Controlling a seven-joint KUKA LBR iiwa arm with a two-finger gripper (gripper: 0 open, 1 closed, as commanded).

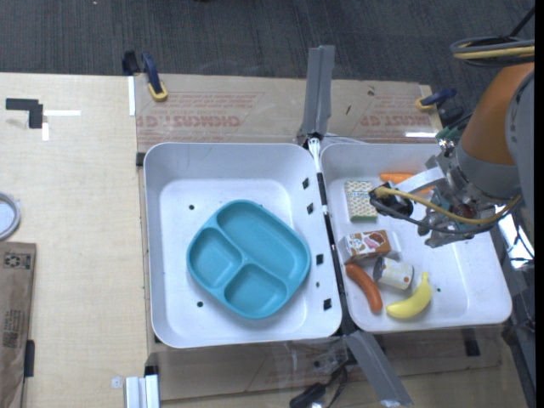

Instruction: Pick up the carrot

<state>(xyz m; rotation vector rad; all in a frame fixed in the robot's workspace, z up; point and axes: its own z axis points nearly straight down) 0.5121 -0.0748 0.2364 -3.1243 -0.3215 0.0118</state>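
Bright, even overhead light, soft shadows, mild glare on white bins (155, 228), slightly soft focus.

We are seeing the arm (501, 130) reaching in from the right, wrist bending down, its gripper (438, 226) hanging low, perhaps tilting leftward.

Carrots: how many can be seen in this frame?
1. The carrot lies by the far wall of the right bin, partly covered by the arm; more could be hidden under the arm.
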